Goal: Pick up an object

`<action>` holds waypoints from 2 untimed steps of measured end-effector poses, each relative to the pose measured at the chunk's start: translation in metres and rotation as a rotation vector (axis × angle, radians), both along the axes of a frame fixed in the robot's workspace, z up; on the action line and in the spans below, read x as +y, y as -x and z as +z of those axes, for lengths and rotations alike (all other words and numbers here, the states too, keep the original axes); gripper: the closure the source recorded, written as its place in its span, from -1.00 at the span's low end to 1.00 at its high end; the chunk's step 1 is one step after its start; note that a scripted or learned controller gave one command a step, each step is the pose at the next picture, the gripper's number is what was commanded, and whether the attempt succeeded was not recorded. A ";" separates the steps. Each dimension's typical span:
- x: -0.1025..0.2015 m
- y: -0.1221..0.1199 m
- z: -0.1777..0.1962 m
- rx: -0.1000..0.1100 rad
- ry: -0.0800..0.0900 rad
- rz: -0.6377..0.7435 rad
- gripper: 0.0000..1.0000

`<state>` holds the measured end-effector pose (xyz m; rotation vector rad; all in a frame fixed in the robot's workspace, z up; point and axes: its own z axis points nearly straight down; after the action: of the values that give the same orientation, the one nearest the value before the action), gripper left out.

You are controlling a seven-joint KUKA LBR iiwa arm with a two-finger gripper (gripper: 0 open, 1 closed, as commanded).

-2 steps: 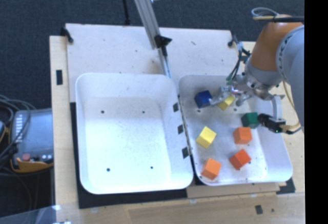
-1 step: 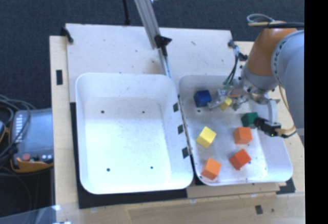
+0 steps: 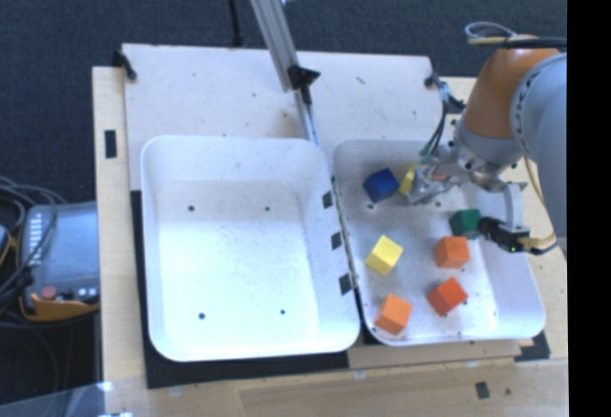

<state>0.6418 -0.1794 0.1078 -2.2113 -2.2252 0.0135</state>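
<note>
The right bin (image 3: 516, 310) holds several blocks: a blue cube (image 3: 380, 184) near the back left, a yellow cube (image 3: 385, 254) in the middle, a green cube (image 3: 466, 221), and three orange cubes (image 3: 452, 252) (image 3: 447, 295) (image 3: 393, 313) toward the front. My gripper (image 3: 427, 188) reaches down at the back of this bin, just right of the blue cube. A small yellow piece (image 3: 409, 180) shows right beside the fingertips, partly hidden by them.
The left bin (image 3: 158, 215) stands beside the right one. A slanted aluminium bar (image 3: 272, 14) rises from the back between the bins. A grey box with cables (image 3: 62, 253) sits off the bench at the left.
</note>
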 end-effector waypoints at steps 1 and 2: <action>-0.003 0.003 0.045 -0.016 0.000 -0.008 1.00; 0.000 0.001 0.091 -0.016 -0.001 -0.003 1.00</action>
<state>0.6412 -0.1796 0.1986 -2.2224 -2.2295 -0.0056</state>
